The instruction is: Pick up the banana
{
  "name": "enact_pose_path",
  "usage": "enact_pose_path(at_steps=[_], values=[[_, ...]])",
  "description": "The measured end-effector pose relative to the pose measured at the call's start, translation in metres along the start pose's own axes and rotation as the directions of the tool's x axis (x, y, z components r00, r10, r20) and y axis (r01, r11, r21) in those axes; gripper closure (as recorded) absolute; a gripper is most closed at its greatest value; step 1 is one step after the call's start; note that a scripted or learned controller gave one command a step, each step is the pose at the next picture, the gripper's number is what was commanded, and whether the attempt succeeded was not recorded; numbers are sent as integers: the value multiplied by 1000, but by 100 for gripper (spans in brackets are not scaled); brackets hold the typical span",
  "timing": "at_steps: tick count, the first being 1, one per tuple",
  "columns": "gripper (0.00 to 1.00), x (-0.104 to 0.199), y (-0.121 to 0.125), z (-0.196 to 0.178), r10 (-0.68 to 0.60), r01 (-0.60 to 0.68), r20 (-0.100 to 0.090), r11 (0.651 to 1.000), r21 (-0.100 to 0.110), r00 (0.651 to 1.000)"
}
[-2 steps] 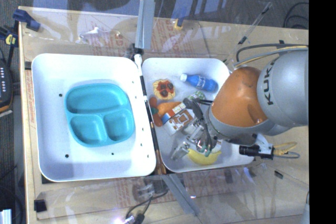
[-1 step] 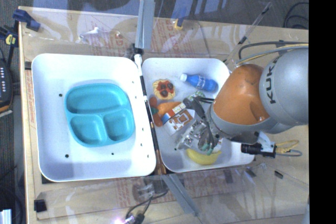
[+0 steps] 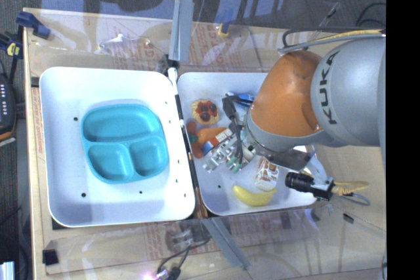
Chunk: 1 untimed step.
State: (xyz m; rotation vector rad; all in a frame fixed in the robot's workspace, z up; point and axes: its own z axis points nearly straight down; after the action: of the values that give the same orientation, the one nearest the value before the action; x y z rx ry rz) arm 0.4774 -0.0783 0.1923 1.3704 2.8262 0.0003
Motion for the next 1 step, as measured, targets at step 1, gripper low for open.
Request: enact_pose_path(at_steps=[1], values=[[0, 0, 0, 0, 0, 0, 0, 1000, 0, 1000]])
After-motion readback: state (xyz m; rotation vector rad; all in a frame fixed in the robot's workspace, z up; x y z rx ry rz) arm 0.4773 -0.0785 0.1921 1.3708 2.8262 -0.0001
